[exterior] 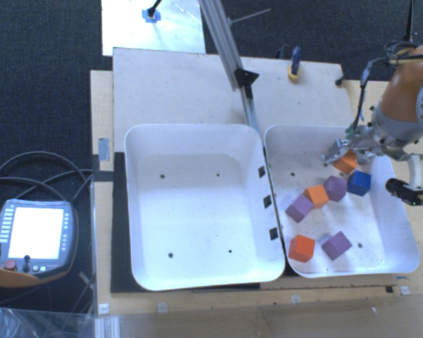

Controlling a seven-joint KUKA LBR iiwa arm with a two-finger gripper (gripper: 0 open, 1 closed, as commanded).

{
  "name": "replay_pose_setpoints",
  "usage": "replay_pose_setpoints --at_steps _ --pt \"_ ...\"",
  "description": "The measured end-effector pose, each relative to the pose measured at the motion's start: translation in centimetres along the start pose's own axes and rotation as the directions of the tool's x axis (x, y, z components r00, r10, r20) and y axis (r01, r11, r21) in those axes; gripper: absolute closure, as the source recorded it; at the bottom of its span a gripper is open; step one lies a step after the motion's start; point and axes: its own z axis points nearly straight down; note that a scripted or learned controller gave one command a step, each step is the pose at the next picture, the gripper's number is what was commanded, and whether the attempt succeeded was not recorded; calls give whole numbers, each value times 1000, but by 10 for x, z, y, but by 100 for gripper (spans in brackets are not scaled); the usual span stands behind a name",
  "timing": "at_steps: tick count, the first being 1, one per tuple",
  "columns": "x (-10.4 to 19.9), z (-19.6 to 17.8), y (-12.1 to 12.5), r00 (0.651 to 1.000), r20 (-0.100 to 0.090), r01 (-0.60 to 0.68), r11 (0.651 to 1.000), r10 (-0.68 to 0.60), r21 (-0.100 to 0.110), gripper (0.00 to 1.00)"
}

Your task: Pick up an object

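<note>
1. OK, I see the gripper [343, 156] low over the far side of the right bin [388, 259], arm reaching in from the right.
2. Can't tell its state.
3. An orange block [347, 165] sits right under it; contact unclear.
4. Just near of that: blue block [359, 183], purple block [335, 188], another orange [316, 196], another purple [299, 208].
5. Near edge: orange cube [302, 248], purple cube [336, 245].
</note>
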Motion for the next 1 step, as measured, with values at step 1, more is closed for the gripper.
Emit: replay_pose_setpoints --at_steps 1 --pt "0 -11 2 1000 3 4 1000 -4 -6 100"
